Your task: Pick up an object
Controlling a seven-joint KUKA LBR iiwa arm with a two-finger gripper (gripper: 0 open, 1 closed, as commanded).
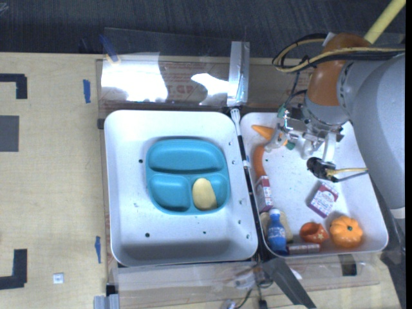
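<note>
At the front of the right bin (373,234), a small orange pumpkin (346,231) is sitting next to a red toy (311,232). A blue bottle (277,229) is lying by the left wall, with a thin red bottle (264,190) just behind it. A purple and white packet (322,199) is lying in the middle. Farther back, the gripper (306,136) is hanging over the bin, and I cannot tell how it is set. An orange carrot (261,131) is lying just to its left. In the left bin (129,172), a blue tray (183,172) is holding a yellow lemon (204,193).
</note>
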